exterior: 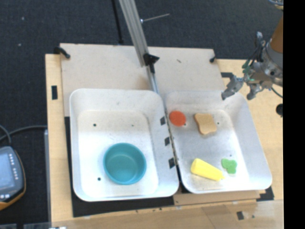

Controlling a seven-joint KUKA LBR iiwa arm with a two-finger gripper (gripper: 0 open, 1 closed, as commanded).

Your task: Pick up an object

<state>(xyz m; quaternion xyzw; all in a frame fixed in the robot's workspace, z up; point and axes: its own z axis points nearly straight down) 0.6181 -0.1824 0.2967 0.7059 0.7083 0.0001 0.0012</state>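
The right bin (248, 128) holds a small orange-red round piece (177, 118), a tan bread-shaped piece (206, 123), a yellow wedge (206, 169) and a small green piece (229, 165). A teal bowl (125, 163) stands in the left bin (86, 123). My gripper (241, 88) hangs above the far right corner of the right bin, fingers spread, with nothing between them. It is well to the right of and above the tan piece.
A slanted metal pole (136, 30) rises from the bench behind the seam between the bins. A beige board (105, 66) lies behind the bins. A grey device (9, 173) sits at the left edge.
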